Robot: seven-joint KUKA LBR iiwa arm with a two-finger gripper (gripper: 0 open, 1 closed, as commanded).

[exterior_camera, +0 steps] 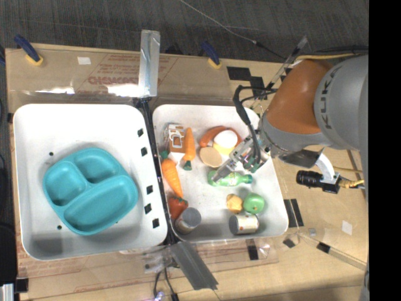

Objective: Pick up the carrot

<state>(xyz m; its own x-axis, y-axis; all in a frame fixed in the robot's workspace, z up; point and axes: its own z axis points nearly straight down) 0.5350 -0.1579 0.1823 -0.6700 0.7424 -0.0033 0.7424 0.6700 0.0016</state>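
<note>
Carrot (pixel 171 175) lies against the left wall of the right bin (pixel 276 193), tip toward the front. Likely light, rigid, smooth plastic; mid-body grasp across its width suits. Gripper (pixel 241 163) hovers well right; fingers' spread cannot be told.

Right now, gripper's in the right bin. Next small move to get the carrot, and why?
Probably shift the gripper toward the divider side of the right bin. It sits over the green item mid-bin, while the carrot lies at that left edge, nothing on top of it.
</note>
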